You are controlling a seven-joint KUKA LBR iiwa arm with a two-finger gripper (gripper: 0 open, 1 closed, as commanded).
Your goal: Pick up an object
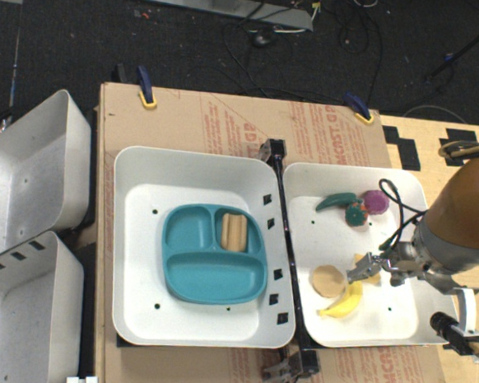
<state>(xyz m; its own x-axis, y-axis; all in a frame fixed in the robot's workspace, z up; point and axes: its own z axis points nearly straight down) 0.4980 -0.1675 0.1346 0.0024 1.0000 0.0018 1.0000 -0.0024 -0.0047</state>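
Right bin (393, 335) holds a banana (342, 304) lying diagonally, claw (364, 269) above it, finger spread unclear.

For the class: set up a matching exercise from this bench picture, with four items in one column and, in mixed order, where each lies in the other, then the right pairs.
Items:
1. banana
2. teal tray
3. purple item
4. tan roll

Places:
A. far end of the right bin
B. in a small compartment of the tray
C. near end of the right bin, beside the tan disc
D. middle of the left bin

Pairs: 1-C, 2-D, 3-A, 4-B
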